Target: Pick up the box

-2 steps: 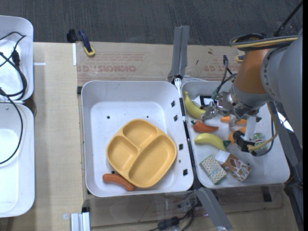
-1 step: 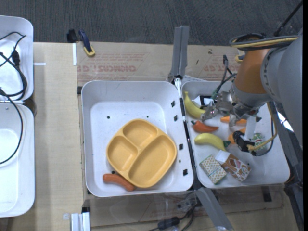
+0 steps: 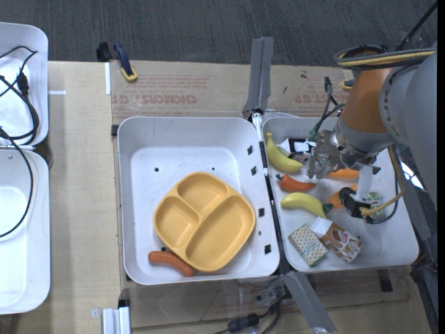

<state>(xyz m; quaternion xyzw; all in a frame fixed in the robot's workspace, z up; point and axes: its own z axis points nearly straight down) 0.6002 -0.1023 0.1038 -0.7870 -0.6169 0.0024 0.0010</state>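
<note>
Two small boxes lie at the front of the right bin: a green patterned box and, touching its right side, a brown and red box. My gripper hangs over the back half of that bin, well behind both boxes. It sits above a yellow banana and an orange carrot-like piece. Nothing shows as held.
A second banana lies between the gripper and the boxes. More orange pieces and a small packet sit under the arm. The left bin holds a yellow divided plate and a sausage.
</note>
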